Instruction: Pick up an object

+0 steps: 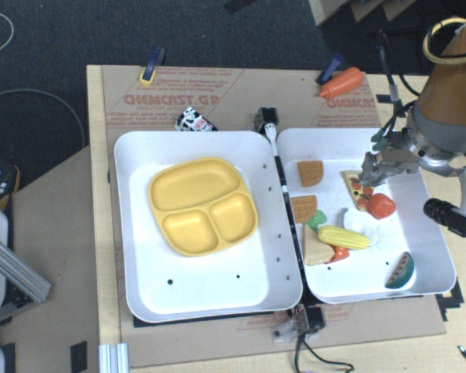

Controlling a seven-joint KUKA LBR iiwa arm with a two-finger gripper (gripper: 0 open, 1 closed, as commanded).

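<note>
Here, on the counter [217,95], the left bin [140,231] holds a yellow divided plate [202,206], well apart from the action. Past the rim where the bins meet, the right bin [427,263] carries the toy food: a brown bread slice [311,172] near the top, a waffle-like cracker [304,207] below it, a green piece [317,219], a yellow corn cob [343,238] lying across a tan slice, and a watermelon wedge [401,271] toward the near corner. Further right, a red tomato [381,206] sits just beside a small pizza slice [356,190]. The gripper [370,174] hangs low over that pair, right at the pizza slice; whether it is spread or pinched cannot be made out at this angle, and nothing is visibly held. This looks like the reach-and-descend step. Next, the grasp must settle on a single item and close squarely, since the tomato is round and could roll away.
</note>
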